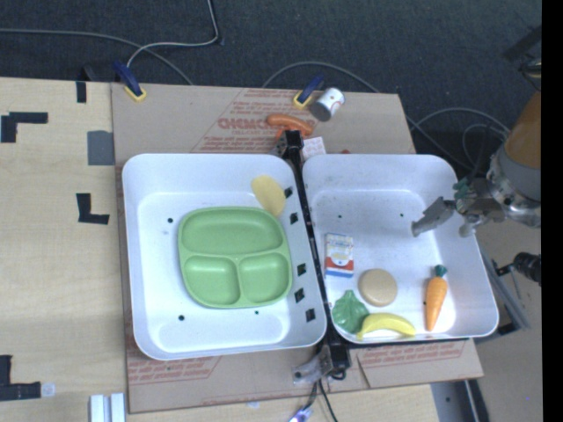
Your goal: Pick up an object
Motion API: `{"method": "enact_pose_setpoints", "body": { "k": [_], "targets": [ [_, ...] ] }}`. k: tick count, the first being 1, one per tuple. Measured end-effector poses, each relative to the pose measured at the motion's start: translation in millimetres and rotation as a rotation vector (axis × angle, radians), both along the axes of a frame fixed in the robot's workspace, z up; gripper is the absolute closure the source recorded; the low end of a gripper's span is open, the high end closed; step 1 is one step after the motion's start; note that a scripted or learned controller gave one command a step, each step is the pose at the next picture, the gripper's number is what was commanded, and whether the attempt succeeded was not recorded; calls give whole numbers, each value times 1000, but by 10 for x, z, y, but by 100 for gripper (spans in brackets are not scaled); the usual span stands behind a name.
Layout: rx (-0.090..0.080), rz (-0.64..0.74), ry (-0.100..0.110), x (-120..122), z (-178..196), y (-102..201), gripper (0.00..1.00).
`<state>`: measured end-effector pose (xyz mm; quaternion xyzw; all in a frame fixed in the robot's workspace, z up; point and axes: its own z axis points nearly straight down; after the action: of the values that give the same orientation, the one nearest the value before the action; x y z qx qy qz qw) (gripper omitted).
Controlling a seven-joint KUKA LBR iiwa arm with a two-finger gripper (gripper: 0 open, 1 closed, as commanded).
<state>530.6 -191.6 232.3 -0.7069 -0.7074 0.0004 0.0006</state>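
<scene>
My gripper (441, 225) hangs over the right side of the right bin (400, 170), open with nothing between its fingers. Below it in that bin lie an orange carrot (435, 299), a tan round bun (378, 287), a yellow banana (388, 326), a green leafy piece (349, 310) and a small white and red carton (339, 255). The carrot sits nearest, a little below the gripper. The left bin (145, 236) holds a green divided plate (234, 257) and a pale yellow lemon (268, 194) at its upper right corner.
A black divider (301, 227) runs between the two bins. Behind them on the cardboard lie an orange item (290, 122), a grey cylinder (327, 104) and two blue and yellow clamps (130, 81). Cables cross the dark floor at the back.
</scene>
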Motion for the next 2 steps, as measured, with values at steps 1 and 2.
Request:
{"method": "enact_pose_setpoints", "body": {
  "k": [1, 2],
  "targets": [
    [2, 2, 3, 236, -1062, 918, 0],
    [2, 1, -15, -229, -1426, 798, 0]
  ]
}}
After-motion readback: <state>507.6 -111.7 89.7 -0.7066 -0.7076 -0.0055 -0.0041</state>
